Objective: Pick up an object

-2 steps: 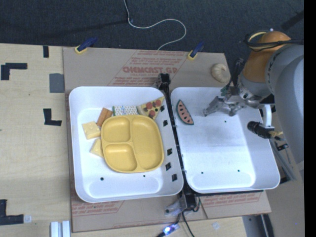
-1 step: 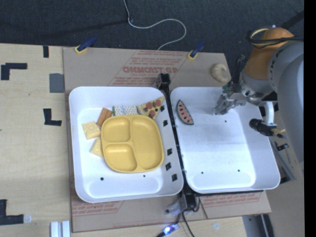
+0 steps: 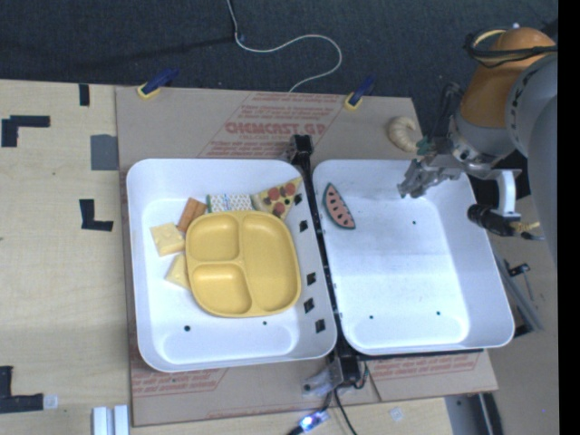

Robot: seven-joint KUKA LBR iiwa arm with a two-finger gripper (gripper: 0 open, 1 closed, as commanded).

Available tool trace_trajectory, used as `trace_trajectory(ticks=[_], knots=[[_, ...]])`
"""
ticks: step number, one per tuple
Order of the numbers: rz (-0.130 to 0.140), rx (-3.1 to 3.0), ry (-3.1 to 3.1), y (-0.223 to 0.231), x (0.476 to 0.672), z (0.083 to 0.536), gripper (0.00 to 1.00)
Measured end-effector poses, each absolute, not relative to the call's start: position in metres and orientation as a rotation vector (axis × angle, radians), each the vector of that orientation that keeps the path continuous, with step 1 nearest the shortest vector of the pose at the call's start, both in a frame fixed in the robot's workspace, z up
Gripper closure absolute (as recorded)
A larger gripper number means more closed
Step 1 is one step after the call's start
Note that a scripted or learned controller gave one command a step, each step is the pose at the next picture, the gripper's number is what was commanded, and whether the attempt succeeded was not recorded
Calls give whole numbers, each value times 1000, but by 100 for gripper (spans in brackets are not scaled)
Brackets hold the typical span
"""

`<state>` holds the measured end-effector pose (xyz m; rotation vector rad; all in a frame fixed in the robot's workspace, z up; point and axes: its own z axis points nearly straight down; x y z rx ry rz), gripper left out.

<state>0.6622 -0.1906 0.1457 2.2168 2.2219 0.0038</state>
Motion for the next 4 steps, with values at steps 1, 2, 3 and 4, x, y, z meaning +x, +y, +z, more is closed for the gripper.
trace_trajectory(ticks=[1,2,3,4], knots=[[3,2218,2219,-196,658,206,100],[2,2220,2222,-195,659,226,100],[-2,2217,2229,-138,655,218,100],[-1,2217,2230,-89,651,215,100]])
